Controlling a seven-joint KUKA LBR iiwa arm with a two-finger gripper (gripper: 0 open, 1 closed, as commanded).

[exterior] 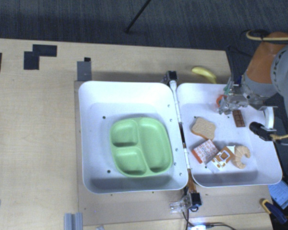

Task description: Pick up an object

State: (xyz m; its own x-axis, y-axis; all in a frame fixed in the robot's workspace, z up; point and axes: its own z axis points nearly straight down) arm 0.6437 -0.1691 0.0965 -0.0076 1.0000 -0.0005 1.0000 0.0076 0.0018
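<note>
My gripper [224, 105] hangs over the upper part of the right bin [192, 96], its metal fingers pointing down near the bin floor. A small orange-red piece shows right beside the fingers; whether it is held is unclear. A brown chocolate bar [238, 118] lies just right of the gripper. Lower in the same bin lie a slice of bread [203, 127], a red and white packet [205, 151], an orange and white waffle-like toy [223, 157] and a tan pastry [241, 156].
The left bin [93, 102] holds a green divided plate [141, 145]. A yellow banana [204, 74] lies on the bench behind the right bin. A black clamp [171, 76] sits where the bins meet. The arm's orange band [261, 61] is at the right.
</note>
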